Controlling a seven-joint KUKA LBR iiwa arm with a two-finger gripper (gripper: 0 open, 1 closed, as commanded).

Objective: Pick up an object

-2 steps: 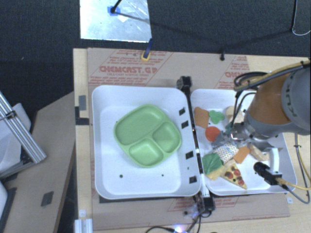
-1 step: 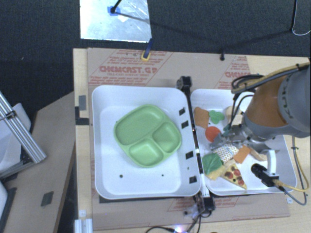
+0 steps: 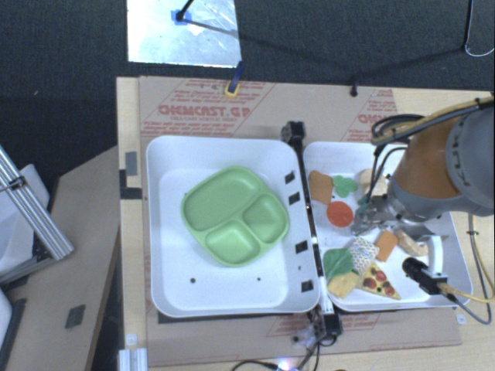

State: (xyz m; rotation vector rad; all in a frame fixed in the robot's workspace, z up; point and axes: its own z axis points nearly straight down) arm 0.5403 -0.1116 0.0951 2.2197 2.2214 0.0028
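Over in the right bin [image 3: 462, 269] is where everything's happening. The arm [image 3: 433, 168] comes in from the right and the tool [image 3: 370, 216] is down among the toy food, roughly mid-bin, right beside the red tomato slice [image 3: 339, 213]. Honestly the tool end is a dark blurry clump from this angle, so I can't tell if it's apart, together or clamped on something, and I don't see any item clearly caught in it.

What's lying around it: an orange piece [image 3: 320, 185] at the far left of the bin, a small green bit [image 3: 345, 182] next to that, a green leafy thing [image 3: 336, 261] near the divider, a yellow wedge [image 3: 343, 285] and a pizza slice [image 3: 380, 281] at the near edge, plus a checkered piece [image 3: 362, 249] and a small orange chunk [image 3: 386, 244] just near of the tool.

The left bin [image 3: 166, 207] has the green divided tray [image 3: 234, 215] sitting in it, untouched by the arm.

My read on progress: everything looks like it's resting on the bin floor, so nothing's been lifted. I'd call this the reach/grasp stage, with the actual close-and-lift left to do.
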